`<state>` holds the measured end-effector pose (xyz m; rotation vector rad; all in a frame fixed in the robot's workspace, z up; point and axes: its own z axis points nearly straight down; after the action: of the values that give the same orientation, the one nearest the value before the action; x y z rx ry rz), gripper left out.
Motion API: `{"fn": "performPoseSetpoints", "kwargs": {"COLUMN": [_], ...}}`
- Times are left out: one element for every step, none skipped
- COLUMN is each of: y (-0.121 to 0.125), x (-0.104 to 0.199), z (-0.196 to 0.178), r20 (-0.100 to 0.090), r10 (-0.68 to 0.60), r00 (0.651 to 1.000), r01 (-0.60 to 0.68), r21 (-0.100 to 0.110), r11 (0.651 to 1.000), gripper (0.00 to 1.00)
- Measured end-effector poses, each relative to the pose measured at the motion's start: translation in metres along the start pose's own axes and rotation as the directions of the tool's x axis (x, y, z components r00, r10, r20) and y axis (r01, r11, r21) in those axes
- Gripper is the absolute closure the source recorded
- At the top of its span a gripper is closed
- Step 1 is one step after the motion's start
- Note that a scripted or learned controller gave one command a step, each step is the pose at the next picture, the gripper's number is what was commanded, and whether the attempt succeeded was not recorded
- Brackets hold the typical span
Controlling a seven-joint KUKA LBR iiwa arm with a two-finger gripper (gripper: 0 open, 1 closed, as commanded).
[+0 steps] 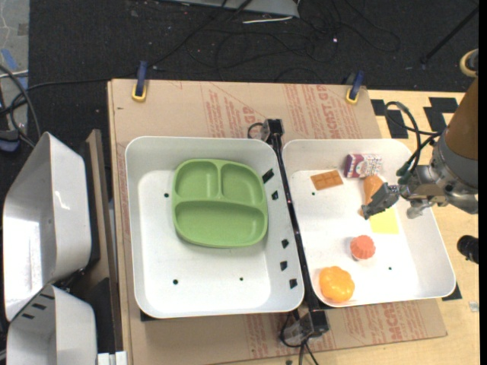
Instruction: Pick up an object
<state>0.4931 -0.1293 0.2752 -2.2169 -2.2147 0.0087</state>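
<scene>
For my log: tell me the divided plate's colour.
The divided plate is light green, clearest in the camera view.

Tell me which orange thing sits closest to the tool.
The slim orange piece right beside the tool; the round orange fruit lies by the near rim.

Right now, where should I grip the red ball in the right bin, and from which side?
Grip the red ball across its middle, coming straight down from above. It is round, so no side looks better, and it lies apart from the yellow card and the orange fruit, with bare bin floor around it, likely room enough to close on it.
</scene>
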Motion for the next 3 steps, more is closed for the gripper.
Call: {"fn": "performPoseSetpoints", "kwargs": {"y": [0.002,-0.003,0.002], "x": [0.000,-0.007,-0.015], "z": [-0.005,0.044,0.101], "r20": [0.002,0.001,0.001], "r10": [-0.003,0.002,0.002], "r00": [1.000,1.000,1.000], "r01": [0.003,-0.002,-0.002], "r21": [-0.009,-0.005,-0.004], "r11": [1.000,1.000,1.000], "gripper": [0.00,0.00,0.00]}}
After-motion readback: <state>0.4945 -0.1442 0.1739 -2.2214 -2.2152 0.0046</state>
